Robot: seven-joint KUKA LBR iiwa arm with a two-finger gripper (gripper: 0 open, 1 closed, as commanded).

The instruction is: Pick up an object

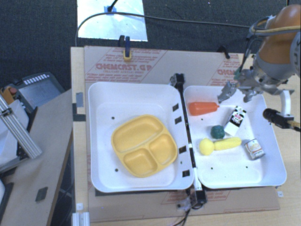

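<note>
Hovering over right bin (277, 171), jaws apart, empty, arm cropped at frame's right edge

Arm w/ orange band enters from right, wrist bent down, gripper (236, 94) fingers apart, nothing betw them.

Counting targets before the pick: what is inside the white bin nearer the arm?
The shallow white right bin holds an orange carrot-shaped toy, dark green ball, yellow toy, black-and-white box and small can. Nothing looks covered.
</note>
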